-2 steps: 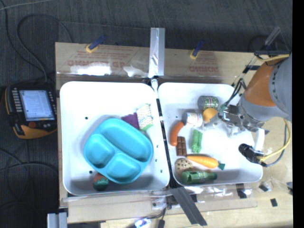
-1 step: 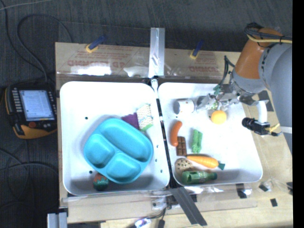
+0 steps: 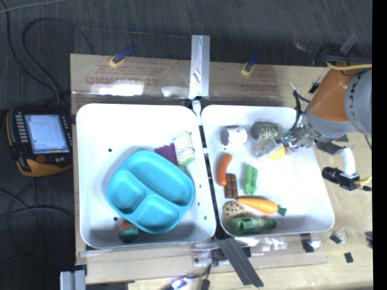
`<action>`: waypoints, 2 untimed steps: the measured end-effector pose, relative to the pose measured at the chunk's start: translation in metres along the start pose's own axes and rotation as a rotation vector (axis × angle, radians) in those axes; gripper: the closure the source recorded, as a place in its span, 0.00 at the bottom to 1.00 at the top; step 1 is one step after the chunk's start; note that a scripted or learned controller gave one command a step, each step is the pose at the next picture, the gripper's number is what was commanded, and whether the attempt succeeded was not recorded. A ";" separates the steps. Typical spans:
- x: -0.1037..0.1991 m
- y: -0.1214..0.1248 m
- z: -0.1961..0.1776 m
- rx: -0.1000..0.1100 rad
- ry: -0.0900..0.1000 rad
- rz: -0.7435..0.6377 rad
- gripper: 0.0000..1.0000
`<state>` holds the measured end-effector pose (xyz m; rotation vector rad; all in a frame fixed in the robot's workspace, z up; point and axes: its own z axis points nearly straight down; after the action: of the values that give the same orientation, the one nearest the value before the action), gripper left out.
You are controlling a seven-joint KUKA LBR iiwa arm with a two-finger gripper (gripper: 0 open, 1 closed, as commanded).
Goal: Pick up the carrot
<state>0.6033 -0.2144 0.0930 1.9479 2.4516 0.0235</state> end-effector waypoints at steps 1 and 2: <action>-0.002 -0.026 -0.085 0.018 -0.003 0.013 0.00; -0.004 -0.003 -0.054 0.018 -0.001 -0.243 0.00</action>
<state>0.6005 -0.2189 0.1470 1.6412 2.6772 -0.0022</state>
